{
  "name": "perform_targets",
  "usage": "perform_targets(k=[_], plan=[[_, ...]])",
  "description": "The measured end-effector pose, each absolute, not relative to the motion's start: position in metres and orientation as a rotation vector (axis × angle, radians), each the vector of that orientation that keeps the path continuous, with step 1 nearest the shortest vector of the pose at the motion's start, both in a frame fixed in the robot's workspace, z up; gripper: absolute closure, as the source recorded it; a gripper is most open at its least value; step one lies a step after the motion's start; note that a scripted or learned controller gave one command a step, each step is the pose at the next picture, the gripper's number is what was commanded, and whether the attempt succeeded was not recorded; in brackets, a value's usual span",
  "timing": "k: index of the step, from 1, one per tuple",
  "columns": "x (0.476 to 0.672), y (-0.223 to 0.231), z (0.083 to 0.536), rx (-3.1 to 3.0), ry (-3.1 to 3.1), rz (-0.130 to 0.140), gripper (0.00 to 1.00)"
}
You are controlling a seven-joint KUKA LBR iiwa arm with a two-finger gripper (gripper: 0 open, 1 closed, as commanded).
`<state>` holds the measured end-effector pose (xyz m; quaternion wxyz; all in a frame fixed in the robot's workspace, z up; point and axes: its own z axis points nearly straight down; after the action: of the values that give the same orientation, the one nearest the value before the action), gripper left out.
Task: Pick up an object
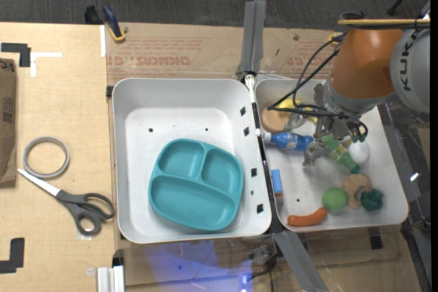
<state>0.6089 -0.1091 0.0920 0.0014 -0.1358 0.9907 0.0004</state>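
Green bottle (340, 151) is lying in the right bin (393, 167), and the gripper (330, 145) is hanging right over it with its fingers spread either side, not clamping yet. Teal plate (197, 184) is sitting alone in the left bin (130, 147).

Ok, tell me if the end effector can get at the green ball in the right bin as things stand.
Probably yes. The green ball lies uncovered near the right bin's front, just below the end effector, with a little open floor around it; the orange sausage sits close by.

Green bottle (340, 151) tilted, right bin (393, 167)
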Motion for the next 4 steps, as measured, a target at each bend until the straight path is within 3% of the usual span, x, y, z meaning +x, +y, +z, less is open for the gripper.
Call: perform_targets(k=[1, 2, 3, 4], plan=[[0.615, -0.152, 0.093, -0.503, 3.095, -0.001, 0.00], [0.609, -0.102, 0.093, -0.499, 3.098, 0.001, 0.00], [0.544, -0.184, 0.092, -0.496, 3.100, 0.002, 0.00], [0.545, -0.183, 0.102, -0.499, 3.094, 0.001, 1.00]])
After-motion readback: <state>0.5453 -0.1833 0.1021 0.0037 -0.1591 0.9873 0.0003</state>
